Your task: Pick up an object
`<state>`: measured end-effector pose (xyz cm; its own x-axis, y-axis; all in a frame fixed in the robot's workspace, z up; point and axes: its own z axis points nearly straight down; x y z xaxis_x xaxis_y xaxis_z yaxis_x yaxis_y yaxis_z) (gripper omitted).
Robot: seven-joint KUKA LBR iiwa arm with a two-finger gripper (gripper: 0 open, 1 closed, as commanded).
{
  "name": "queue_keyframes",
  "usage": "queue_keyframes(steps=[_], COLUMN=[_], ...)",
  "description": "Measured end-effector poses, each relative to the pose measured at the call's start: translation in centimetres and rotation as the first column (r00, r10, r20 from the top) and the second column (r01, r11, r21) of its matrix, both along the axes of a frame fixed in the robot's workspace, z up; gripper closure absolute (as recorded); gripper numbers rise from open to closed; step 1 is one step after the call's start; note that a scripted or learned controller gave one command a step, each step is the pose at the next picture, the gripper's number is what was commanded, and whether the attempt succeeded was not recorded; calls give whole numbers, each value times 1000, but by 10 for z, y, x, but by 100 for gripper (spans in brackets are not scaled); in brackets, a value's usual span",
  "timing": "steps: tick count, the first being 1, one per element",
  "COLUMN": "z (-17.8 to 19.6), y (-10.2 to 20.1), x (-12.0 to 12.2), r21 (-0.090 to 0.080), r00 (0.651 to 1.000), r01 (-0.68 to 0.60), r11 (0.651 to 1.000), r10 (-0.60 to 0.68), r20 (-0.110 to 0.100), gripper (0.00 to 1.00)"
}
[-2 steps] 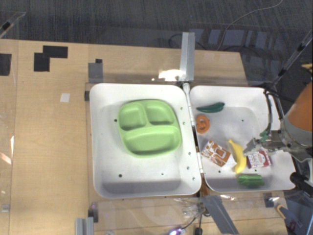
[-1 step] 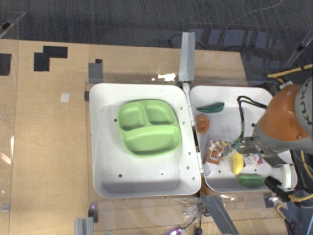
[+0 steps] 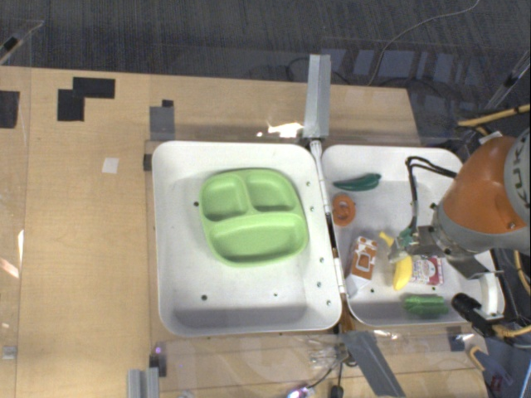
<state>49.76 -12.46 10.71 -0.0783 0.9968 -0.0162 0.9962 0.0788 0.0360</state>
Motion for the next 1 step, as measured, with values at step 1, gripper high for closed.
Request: queue_keyframes(steps=[1], z=[131], y=[71], x=[16], r21=[14], r00=[993], r01=[113], r11=[993], r10=[-113], r20=[-33], gripper=[100])
